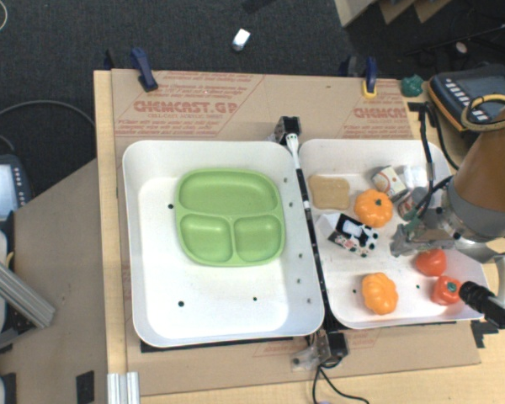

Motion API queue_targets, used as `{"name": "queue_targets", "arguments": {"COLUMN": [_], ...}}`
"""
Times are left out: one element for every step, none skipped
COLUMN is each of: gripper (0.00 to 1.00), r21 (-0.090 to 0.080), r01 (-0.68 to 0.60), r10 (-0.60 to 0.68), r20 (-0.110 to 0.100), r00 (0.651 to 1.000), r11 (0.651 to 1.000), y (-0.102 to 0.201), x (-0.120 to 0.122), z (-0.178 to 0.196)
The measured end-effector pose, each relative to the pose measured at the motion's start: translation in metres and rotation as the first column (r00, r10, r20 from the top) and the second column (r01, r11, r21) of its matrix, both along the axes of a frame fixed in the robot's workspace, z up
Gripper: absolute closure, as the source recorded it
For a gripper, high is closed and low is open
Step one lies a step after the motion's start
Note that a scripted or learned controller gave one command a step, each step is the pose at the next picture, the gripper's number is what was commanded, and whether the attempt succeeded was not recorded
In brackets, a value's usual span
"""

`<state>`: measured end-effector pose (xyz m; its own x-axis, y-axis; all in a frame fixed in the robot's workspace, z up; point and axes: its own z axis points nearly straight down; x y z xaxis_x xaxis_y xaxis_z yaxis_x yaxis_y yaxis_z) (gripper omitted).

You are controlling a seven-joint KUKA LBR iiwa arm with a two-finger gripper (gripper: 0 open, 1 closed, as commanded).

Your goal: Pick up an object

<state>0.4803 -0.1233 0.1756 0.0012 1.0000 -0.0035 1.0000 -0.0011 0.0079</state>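
Observation:
The right bin (345,310) holds several toys. A tan bread slice (329,192) lies near its left wall, with an orange pumpkin (374,208) to its right. Below them lies a black-and-white cow (353,234). A second orange pumpkin (380,293) sits near the front. A red tomato (431,263) and a red pepper (447,289) lie at the right. A small white-and-red piece (389,178) sits at the back. My gripper (410,239) hangs low over this bin, between the upper pumpkin and the tomato, right of the cow. Nothing shows in its grasp.
In the left bin (151,293) a green divided plate (230,217) lies toward the back. A black divider rail (303,209) runs between the bins. The arm's orange band (488,175) covers the right bin's far right side. Cables trail near the back right.

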Motion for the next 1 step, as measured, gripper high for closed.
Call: {"name": "queue_targets", "arguments": {"gripper": [1.00], "r21": [0.006], "r01": [-0.010], "r10": [0.010], "r20": [-0.001], "r00": [1.000], "r11": [1.000], "y": [0.0736], "x": [0.0005], "z": [0.0575]}}
